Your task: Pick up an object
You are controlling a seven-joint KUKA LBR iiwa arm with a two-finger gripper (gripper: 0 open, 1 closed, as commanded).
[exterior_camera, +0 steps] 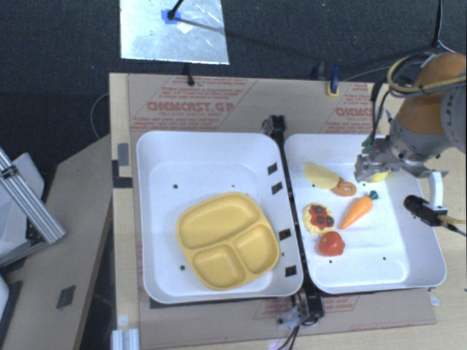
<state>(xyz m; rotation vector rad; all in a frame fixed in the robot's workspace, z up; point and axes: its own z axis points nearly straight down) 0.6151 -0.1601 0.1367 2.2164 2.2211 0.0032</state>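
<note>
Hovering tool (371, 168) just beside carrot (357, 211), tomato (330, 243) farther

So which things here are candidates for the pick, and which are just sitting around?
Job:
gripper
carrot
tomato
pizza slice
pale yellow piece

Lying about:
yellow divided tray, in the left bin
foil sheet

Arm enters from the right, orange band uppermost, wrist angled down and leftward. Gripper (371, 168) sits low at the arm's tip; its end appears partly hidden.
</note>
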